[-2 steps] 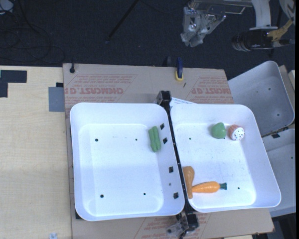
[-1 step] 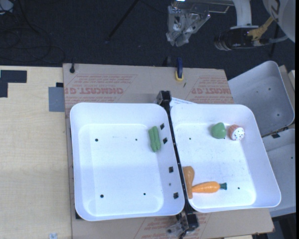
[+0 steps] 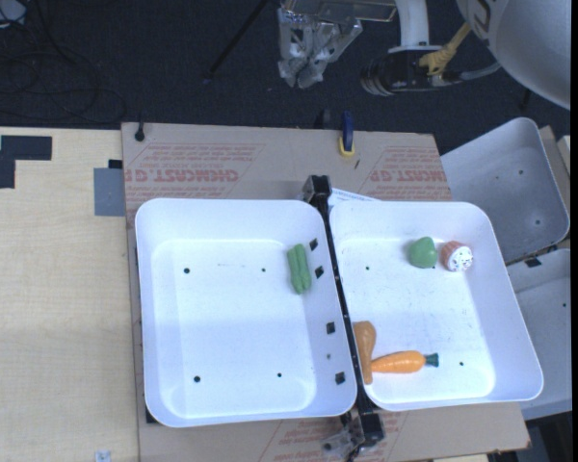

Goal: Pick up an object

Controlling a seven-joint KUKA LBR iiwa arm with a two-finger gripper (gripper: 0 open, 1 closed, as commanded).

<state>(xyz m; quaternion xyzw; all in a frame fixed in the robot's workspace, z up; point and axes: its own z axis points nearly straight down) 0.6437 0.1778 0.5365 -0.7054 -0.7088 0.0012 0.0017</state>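
Note:
A green oblong piece (image 3: 299,268) lies in the left bin (image 3: 164,306), close to its right wall. In the right bin (image 3: 506,345) a green rounded piece (image 3: 423,252) sits beside a red and white piece (image 3: 456,256) at the back. An orange carrot (image 3: 403,362) lies near the front, with a tan piece (image 3: 365,345) against the left wall next to it. My gripper (image 3: 306,64) hangs high up at the top of the view, beyond the back of the bins and far from every object.
A black divider with clips (image 3: 332,296) runs between the two bins. Cardboard (image 3: 231,166) lies under them, and a wooden bench top (image 3: 48,287) extends to the left. A grey metal plate (image 3: 520,181) stands at the right.

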